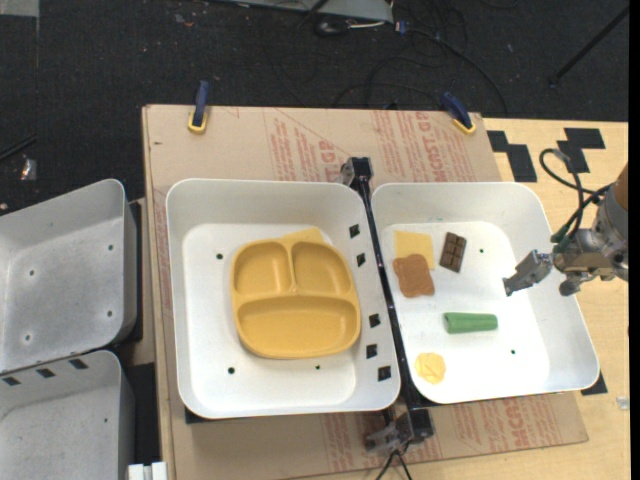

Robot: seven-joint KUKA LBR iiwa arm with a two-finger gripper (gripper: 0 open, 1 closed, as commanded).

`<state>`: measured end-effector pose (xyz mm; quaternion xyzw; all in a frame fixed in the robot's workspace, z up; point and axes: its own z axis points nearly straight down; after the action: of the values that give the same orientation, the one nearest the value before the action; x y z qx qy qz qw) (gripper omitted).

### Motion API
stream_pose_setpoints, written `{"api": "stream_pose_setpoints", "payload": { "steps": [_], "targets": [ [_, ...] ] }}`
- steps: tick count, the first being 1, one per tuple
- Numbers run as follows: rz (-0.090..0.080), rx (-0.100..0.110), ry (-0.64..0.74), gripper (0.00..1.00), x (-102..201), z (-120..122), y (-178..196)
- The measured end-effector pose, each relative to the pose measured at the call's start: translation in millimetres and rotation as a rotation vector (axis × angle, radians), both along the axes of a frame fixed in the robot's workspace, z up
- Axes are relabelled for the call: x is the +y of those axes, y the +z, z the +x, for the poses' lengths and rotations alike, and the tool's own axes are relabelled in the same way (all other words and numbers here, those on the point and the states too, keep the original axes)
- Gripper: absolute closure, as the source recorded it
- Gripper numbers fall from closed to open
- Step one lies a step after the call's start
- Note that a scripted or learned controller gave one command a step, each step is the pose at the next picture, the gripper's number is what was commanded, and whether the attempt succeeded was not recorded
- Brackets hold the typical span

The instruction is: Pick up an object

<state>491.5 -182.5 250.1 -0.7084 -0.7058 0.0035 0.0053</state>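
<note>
The right bin (560,363) holds several small items: a green cylinder (470,322), a dark brown chocolate bar (453,252), a tan brown slab (413,275), a pale yellow square (414,243) and a yellow round piece (431,367). My gripper (548,277) hovers above the bin's right side, to the right of and slightly above the green cylinder. Its fingers (523,273) are spread apart, open, with nothing between them. It touches none of the items.
The left bin (200,368) holds a yellow divided tray (296,298). A black divider (378,298) runs between the bins. Folded white bins (60,268) lie off the bench to the left. Cables hang by the arm at the right.
</note>
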Motion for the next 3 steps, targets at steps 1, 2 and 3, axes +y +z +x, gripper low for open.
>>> {"api": "stream_pose_setpoints", "payload": {
  "steps": [1,2,3],
  "targets": [
    [-0.003,-0.011,0.004,0.0,0.6,2.4,6.2],
    [-0.002,-0.009,0.003,0.0,0.1,1.0,-36.8],
    [0.0,-0.006,0.002,0.0,-3.6,-1.7,-100.1]
  ]
}}
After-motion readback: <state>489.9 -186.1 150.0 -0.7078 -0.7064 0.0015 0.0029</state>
